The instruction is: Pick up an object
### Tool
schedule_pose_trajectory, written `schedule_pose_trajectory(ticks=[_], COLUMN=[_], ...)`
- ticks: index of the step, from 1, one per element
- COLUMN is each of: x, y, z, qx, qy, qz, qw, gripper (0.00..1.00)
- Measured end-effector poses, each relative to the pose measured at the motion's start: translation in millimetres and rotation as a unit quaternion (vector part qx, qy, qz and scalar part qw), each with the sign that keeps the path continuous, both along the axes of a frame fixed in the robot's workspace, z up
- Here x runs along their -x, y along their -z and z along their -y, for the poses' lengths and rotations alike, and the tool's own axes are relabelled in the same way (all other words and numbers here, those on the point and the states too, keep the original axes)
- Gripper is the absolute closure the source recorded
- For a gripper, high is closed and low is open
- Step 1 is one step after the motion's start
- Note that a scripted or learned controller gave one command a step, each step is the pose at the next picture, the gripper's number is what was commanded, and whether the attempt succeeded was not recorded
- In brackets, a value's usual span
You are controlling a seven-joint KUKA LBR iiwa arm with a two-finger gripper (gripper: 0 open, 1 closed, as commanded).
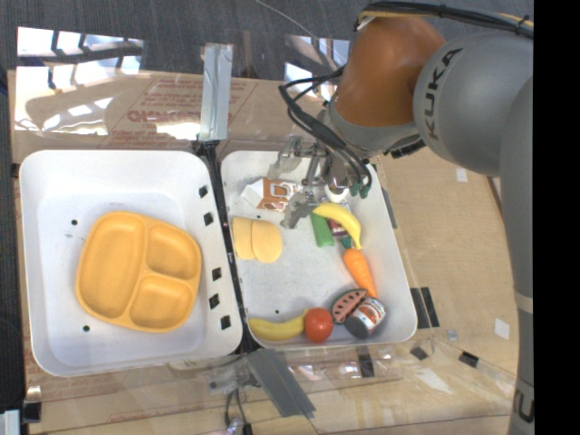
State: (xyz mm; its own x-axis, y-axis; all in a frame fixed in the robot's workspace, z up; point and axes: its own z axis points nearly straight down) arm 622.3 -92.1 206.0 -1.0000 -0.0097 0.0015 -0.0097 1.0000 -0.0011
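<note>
Grey KUKA arm (471,89) with broad orange band above the wrist enters from the right and bends down over the back of the right shallow white plastic bin (399,279); black cables loop off the wrist. Left shallow white plastic bin (45,243) sits beside it, the two touching along a dark centre seam; both rest on a brown cardboard sheet (136,107) patched with grey tape. Left bin holds a yellow-orange plastic divided tray (138,270) with three compartments, lying flat near the middle. Two-finger metal gripper (304,198) hangs low at the back-centre of the right bin, just above or against a small orange-and-white printed packet (274,191); cannot tell whether the fingers are spread or pressed together, and nothing is plainly seen between them. Just right of the gripper: a yellow toy banana (340,219) curving over a green block-shaped item (323,232). Left of centre: a pale yellow rounded wedge, cheese-like (256,240), near the seam wall. Below the banana: an orange toy carrot (359,270), tilted. Along the front wall, left to right: a second yellow toy banana (276,328), a red toy tomato (318,324) touching it, a dark rounded piece with red markings (346,304), and a small can with red-and-white label (366,316) on its side.
</note>
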Motion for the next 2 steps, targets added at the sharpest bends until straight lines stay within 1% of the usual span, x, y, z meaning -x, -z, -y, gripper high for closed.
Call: schedule_pose_trajectory(ticks=[1, 2], x=[-35.5, -12.8], y=[97.3, 91.3], z=[25.7, 78.2], qx=[0.0004, -0.0005], qy=[-0.027, 0.026], qz=[0.008, -0.001], qw=[0.9996, 0.9997], gripper=[0.00, 0.00])
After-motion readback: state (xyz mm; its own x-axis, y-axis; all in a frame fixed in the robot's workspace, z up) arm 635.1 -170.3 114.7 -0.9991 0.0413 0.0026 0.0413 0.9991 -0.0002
